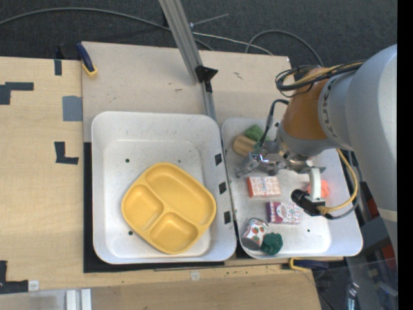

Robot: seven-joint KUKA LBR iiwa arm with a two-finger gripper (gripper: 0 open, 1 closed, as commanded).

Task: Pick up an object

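Take the right-hand white bin (342,241) as your landmark. At its near edge you'll see a small rounded white object with red and green print (254,230) touching a dark green lump (273,243). Just beyond them, toward the bin's middle, lies a small purple-and-white carton (284,212), and a little farther in sits a pink-and-white box (264,186). To the right of that box, an orange-red object (323,188) shows beside a white part of the wrist. Farther still, the gripper (253,164) hangs low over the bin's left half, just above the pink-and-white box; you cannot tell from here how it stands. At the bin's far left corner lie a tan piece (243,145) and a green piece (255,133), touching. Left of your landmark, the other white bin (110,173) holds a yellow divided plate (168,206).
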